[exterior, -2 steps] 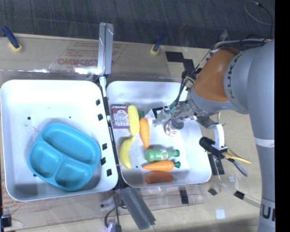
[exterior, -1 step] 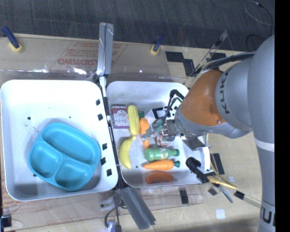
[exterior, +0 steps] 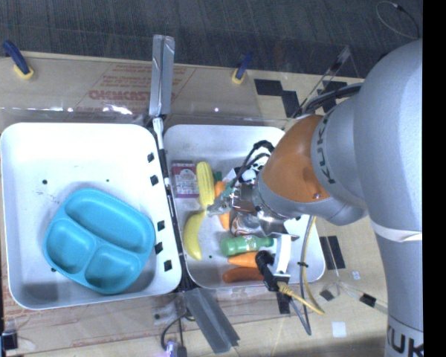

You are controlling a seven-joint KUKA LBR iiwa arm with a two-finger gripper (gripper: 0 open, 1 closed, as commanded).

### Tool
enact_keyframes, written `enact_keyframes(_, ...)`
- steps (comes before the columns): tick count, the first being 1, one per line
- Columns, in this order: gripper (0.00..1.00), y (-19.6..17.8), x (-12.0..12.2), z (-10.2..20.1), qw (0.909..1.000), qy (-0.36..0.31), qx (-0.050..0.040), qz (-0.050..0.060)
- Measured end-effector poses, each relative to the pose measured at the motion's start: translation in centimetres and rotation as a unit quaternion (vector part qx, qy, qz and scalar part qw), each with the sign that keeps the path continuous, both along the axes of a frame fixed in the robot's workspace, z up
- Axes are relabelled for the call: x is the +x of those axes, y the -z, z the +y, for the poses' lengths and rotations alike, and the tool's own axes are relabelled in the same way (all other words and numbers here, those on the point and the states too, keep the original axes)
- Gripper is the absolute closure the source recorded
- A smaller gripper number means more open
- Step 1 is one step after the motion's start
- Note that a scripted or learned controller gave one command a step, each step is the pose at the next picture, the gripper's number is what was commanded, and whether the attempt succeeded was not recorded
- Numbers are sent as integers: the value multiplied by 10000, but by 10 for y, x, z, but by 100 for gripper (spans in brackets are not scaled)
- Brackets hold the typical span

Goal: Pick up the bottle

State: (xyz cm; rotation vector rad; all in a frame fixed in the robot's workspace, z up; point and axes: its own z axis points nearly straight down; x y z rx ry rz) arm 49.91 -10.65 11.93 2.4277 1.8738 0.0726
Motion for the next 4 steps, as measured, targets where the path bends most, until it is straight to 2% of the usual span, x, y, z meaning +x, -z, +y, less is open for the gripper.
enact_keyframes(1,0,-1,2,-20,9928,1182,179,5)
enact_keyframes(2,0,-1,125,-20,9906,1349,167,114)
enact_keyframes(3,0,-28,70,-68,9971,610,183,422)
enact_keyframes(4,0,-2,109,-85,9908,1327,160,210)
